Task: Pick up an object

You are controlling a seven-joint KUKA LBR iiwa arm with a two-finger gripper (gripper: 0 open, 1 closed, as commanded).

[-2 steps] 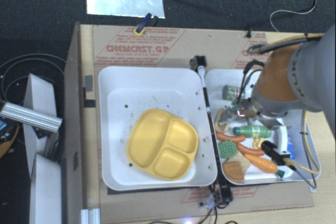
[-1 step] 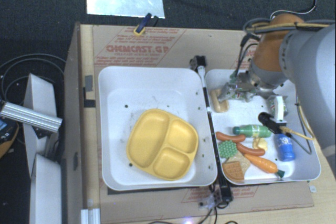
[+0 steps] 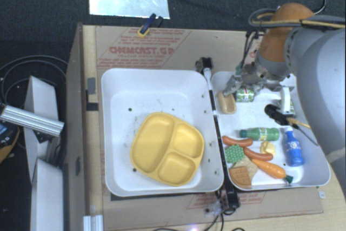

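**Small toy carton under the pincer, far end of the right bin**

The pincer [image 3: 241,85] hangs over the far left corner of the right bin [image 3: 319,173]. Just below it lies a small green-and-white carton [image 3: 245,96], and beside that a tan, bread-like piece [image 3: 226,104] rests against the bin's left wall. Whether the pincer is spread or closed cannot be told, as the wrist hides it, and nothing shows gripped in it.

The carton looks the likeliest target. It is probably a light, stiff plastic toy with flat faces and a smooth skin that may slip. Closing across its two short flat sides, near the middle, should hold best; a corner grip could twist it out.

The bin wall and the tan piece crowd it on the left, leaving little room there.

Nearer the camera lie a green bottle [image 3: 260,133], a blue bottle [image 3: 292,147], a carrot [image 3: 268,168] and two sausages [image 3: 238,141]. The left bin [image 3: 116,116] holds a yellow divided tray [image 3: 166,147].
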